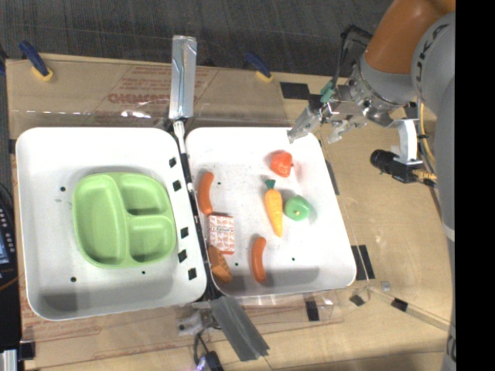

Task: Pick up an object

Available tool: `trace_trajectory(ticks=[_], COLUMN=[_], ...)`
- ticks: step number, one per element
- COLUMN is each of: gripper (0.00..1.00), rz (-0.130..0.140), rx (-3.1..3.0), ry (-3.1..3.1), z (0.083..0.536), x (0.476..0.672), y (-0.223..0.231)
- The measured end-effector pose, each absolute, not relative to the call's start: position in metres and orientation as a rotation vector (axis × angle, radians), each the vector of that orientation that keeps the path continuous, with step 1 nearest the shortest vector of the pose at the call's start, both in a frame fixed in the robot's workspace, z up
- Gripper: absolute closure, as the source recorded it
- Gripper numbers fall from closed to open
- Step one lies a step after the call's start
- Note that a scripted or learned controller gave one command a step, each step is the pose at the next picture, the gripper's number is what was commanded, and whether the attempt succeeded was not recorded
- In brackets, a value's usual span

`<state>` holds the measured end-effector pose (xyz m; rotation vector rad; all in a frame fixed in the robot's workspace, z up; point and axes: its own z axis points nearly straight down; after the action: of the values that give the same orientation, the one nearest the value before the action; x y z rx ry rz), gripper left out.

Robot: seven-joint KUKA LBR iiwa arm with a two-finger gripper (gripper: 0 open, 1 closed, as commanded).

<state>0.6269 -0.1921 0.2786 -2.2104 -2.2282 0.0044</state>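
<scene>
Objects for picking are all gathered in the right bin [329,230]: a red tomato [281,162] sits toward the far side, with a carrot [273,209] just below it and a green apple [297,208] right beside the carrot, pretty much touching it. Two orange-red sausages are also seen, one sausage [205,192] laid along the left wall and the other sausage [258,259] nearer the front edge. A small red-and-white packet [222,233] is found between them, and a brownish piece of food [220,267] is tucked into the front left corner, too small to be identified properly. The left bin [39,207] is taken up by a green divided plate [124,219], placed roughly in the middle. The gripper [319,127] is held above the far right corner of the right bin, well apart from every item, with the closest one being the tomato. Its fingers [300,129] are spread apart and nothing is caught between them. The grey arm [410,60] with its orange band is seen coming in from the upper right, over the bench [394,238].
</scene>
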Motion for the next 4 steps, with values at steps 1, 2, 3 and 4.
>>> trace_trajectory(ticks=[1, 2, 3, 4], gripper=[0.0, 0.0, 0.0, 1.0], rz=[0.002, 0.01, 0.001, 0.003], rx=[-2.329, -2.325, -2.056, -2.051], ry=[-2.108, -2.102, -2.373, -2.377], z=[0.301, 0.144, 0.092, 0.102], x=[0.656, 0.614, 0.585, 0.585], y=[-0.147, -0.169, -0.185, -0.186])
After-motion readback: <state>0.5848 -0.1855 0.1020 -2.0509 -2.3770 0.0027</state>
